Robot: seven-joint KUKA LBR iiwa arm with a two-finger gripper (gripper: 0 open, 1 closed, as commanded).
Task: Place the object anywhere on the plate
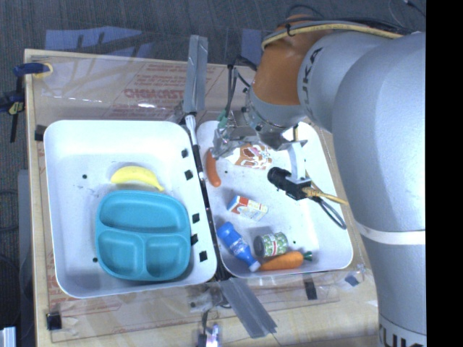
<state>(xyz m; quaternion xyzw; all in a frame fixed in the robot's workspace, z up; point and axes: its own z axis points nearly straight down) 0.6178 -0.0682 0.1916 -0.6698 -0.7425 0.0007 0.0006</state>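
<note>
The blue plate (145, 233), split into three compartments, lies in the left bin (65, 194). A yellow banana (136, 176) rests just behind it. My gripper (223, 140) hangs low over the back left corner of the right bin (329, 215). It is just above the upper end of an orange-red sausage (213, 170) that lies along the bin's left wall. A flat red and white item (253, 155) lies just to the right of the gripper, partly hidden by the wrist.
In the right bin lie a red and white packet (247, 207), a blue bottle (236, 243), a green can (271, 244) and a carrot (283, 261) near the front. The grey arm covers the bin's right side.
</note>
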